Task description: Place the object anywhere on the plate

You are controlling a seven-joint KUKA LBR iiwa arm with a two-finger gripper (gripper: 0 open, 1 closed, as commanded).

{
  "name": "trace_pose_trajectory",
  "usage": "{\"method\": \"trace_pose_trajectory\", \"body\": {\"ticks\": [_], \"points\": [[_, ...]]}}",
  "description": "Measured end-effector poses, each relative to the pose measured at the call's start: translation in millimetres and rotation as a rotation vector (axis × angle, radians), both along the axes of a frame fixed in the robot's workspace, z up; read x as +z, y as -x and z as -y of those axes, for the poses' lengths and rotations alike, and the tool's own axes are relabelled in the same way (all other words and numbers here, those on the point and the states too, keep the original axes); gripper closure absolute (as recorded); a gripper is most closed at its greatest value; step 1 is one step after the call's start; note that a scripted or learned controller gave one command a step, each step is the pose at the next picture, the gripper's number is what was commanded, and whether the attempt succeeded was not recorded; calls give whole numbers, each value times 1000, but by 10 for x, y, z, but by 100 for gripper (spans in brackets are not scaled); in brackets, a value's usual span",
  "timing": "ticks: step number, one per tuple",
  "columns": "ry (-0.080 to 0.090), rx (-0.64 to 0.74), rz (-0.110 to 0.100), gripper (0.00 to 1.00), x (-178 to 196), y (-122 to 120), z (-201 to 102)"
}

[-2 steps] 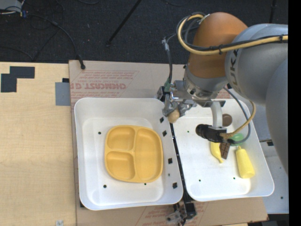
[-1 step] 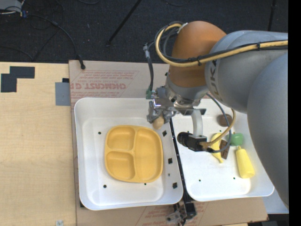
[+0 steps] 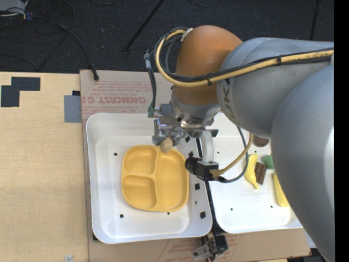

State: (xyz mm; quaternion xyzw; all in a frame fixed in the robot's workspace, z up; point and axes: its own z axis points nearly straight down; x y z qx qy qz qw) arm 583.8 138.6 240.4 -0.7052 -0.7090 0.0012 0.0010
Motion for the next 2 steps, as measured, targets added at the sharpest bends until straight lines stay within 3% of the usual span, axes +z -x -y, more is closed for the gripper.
{"method": "trace_pose_trajectory", "body": {"ticks": [1, 2], "points": [[-1, 1, -1, 100, -13, 72, -540], [1, -3, -1, 0, -13, 69, -517]]}}
